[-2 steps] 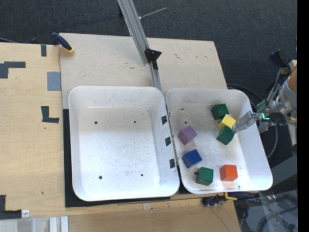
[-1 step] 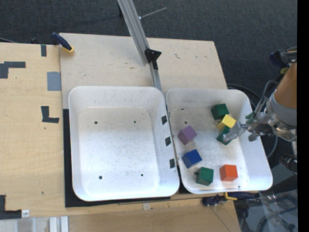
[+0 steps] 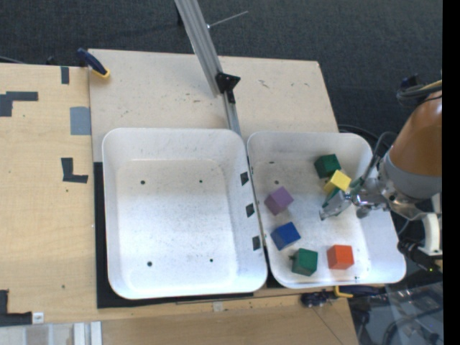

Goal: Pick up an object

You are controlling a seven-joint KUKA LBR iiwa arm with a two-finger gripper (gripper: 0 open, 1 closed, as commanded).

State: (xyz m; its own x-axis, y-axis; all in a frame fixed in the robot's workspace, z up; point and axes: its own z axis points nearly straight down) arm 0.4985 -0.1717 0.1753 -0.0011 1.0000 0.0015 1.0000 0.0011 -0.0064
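Note:
Several small blocks lie in the right bin (image 3: 309, 144): a dark green block (image 3: 327, 165), a yellow block (image 3: 336, 182), a purple block (image 3: 279, 200), a blue block (image 3: 285, 235), another green block (image 3: 305, 261) and an orange block (image 3: 340, 256). My gripper (image 3: 336, 203) is low in the right bin, just below the yellow block and close against it. The arm comes in from the right over the bin's rim. Nothing shows as lifted off the bin floor.
The left bin (image 3: 115, 192) stands beside the right one, sharing a middle wall. A grey metal pole (image 3: 205, 42) slants down to the bins' back edge. A blue and yellow tool (image 3: 93, 63) lies at the bench's far left corner.

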